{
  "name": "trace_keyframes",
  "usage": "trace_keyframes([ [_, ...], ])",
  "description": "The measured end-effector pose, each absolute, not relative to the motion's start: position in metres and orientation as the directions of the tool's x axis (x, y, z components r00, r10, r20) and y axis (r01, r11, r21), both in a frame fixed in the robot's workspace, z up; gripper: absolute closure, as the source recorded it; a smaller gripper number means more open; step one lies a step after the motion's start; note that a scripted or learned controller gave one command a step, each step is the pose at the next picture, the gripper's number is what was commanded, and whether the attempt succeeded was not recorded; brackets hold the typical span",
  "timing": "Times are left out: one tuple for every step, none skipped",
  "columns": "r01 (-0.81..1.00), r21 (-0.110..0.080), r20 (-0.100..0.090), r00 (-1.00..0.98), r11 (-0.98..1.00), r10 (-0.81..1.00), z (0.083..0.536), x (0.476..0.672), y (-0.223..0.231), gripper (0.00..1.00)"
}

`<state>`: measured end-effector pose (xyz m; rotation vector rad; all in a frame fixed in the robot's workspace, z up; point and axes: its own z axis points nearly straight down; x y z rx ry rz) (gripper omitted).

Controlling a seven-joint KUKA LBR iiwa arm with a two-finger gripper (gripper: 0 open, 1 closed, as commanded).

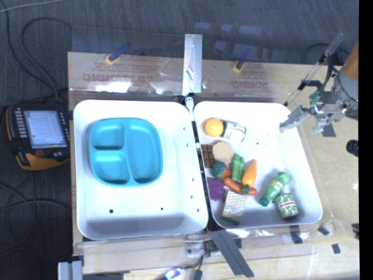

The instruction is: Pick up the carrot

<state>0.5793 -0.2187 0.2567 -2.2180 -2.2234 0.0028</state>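
Since the carrot (250, 171) looks like light, rigid, slick toy plastic wedged among other food, pinch its thick mid-body; gripper (322, 114) at right frame edge, grip state unreadable.

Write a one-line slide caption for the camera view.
Gripper hovers at the right white bin's far right edge, apart from the orange plastic carrot lying among toy foods.

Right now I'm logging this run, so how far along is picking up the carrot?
Nothing looks done yet: the carrot lies in the right bin among the other toy food, beside a green bottle. The gripper is at the bin's upper right edge, apart from the carrot. Reaching over, grasping and lifting are all left.
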Motion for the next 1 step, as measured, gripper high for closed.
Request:
trace_keyframes([
  [0.988, 0.001, 0.0, -0.156, 0.156, 0.988, 0.0934, 0.5389, -0.1803, 0.0],
])
